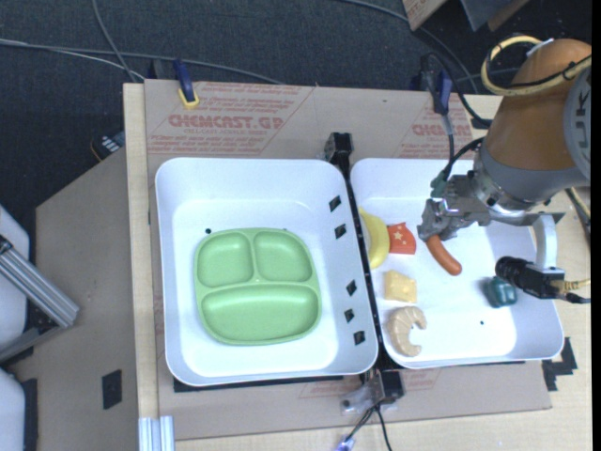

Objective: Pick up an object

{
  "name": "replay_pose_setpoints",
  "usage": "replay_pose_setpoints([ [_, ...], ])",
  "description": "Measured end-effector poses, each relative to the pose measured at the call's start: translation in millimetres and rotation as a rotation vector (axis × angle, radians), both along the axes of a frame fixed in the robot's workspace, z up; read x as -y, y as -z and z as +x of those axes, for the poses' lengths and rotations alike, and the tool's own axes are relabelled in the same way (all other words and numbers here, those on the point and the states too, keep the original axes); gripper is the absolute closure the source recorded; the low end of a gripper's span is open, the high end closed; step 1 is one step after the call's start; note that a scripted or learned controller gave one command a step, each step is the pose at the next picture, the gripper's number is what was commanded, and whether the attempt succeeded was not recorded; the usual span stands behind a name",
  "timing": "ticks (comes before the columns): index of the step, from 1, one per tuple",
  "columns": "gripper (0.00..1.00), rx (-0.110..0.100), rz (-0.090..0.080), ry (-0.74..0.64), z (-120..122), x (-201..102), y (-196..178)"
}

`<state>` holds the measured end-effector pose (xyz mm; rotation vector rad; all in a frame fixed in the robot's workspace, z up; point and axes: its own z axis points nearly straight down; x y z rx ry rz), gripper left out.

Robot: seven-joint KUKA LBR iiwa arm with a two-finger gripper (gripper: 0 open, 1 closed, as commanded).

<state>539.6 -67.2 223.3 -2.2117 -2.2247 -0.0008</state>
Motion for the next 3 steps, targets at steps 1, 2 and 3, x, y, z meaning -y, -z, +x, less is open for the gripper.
replay_pose_setpoints([
  [1, 1.00, 0.005, -0.002, 0.000, 14.3, -49.3, -6.5],
  [2, 1.00, 0.004, -0.002, 0.000, 11.1, -105.3, -11.7],
  [3, 1.00, 0.004, -0.002, 0.001, 26.6, -152.1, -9.9],
])
